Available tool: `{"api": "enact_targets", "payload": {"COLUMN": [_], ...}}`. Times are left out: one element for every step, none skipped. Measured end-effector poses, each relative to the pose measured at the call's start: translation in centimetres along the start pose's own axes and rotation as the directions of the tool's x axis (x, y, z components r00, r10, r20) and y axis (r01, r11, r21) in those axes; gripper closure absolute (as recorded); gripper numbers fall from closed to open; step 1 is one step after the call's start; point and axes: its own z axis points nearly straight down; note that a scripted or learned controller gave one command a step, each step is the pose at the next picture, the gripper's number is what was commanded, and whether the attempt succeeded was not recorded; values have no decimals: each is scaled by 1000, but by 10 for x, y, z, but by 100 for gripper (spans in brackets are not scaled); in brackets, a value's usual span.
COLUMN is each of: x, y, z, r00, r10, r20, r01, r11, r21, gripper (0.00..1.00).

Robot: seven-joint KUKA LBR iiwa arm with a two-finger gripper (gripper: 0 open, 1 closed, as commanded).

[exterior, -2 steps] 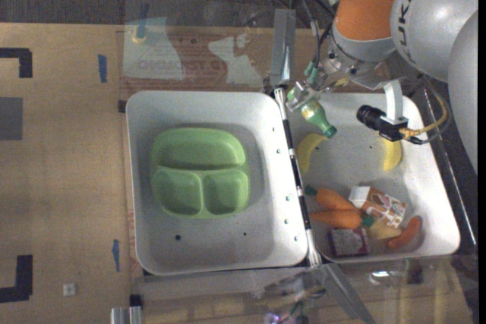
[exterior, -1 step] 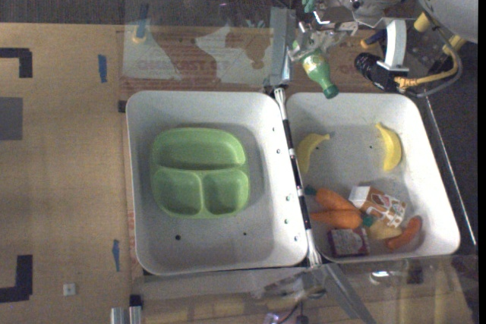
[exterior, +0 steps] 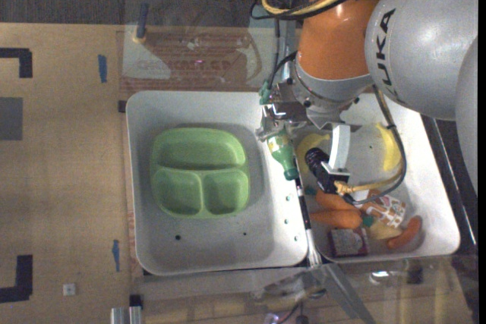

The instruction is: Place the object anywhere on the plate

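Note:
A green divided plate (exterior: 200, 171) lies in the left bin (exterior: 144, 186), towards its left side. My gripper (exterior: 275, 134) hangs over the wall between the two bins, just right of the plate. It is shut on a small green bottle (exterior: 284, 157) with a yellow top. The bottle slants down from the fingers over the divider, off the bin floor. The grey and orange arm covers the upper part of the right bin (exterior: 440, 224).
The right bin holds two carrots (exterior: 336, 210), a yellow banana (exterior: 392, 152), a sausage (exterior: 407, 233), a patterned packet (exterior: 386, 210) and a dark box (exterior: 348, 241). A black part (exterior: 319, 167) and cables hang under the wrist. Blue tape marks the bench at left.

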Motion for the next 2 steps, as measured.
{"api": "enact_targets", "payload": {"x": [64, 64], "y": [29, 29], "z": [14, 14], "r00": [994, 994], "r10": [-113, -112], "r20": [1, 0], "r01": [113, 112], "r11": [994, 994], "r21": [-3, -4], "gripper": [100, 0]}}
